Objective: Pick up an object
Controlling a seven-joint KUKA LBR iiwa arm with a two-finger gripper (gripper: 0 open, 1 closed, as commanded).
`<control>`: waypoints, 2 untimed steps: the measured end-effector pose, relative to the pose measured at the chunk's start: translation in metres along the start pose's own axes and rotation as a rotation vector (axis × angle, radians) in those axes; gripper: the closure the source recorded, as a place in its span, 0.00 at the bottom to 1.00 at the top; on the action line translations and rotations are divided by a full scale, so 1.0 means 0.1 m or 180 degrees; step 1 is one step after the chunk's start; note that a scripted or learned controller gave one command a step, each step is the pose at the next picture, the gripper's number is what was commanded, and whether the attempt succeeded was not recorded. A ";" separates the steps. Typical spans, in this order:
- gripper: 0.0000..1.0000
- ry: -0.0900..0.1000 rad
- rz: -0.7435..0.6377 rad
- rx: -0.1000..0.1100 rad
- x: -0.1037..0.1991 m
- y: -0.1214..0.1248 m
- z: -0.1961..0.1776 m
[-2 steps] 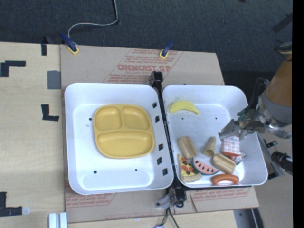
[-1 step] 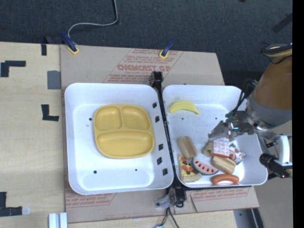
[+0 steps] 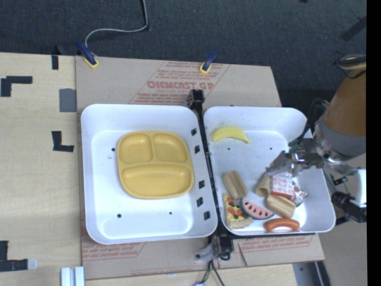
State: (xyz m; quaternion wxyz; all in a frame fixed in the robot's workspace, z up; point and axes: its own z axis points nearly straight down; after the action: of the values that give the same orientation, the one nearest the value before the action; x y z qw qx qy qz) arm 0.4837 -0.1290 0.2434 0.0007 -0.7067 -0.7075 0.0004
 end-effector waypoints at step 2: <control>1.00 -0.0003 0.0003 0.0001 -0.02 0.00 0.05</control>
State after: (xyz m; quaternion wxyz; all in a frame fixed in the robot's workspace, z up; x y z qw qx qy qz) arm 0.4835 -0.1311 0.2380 0.0004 -0.7071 -0.7072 0.0008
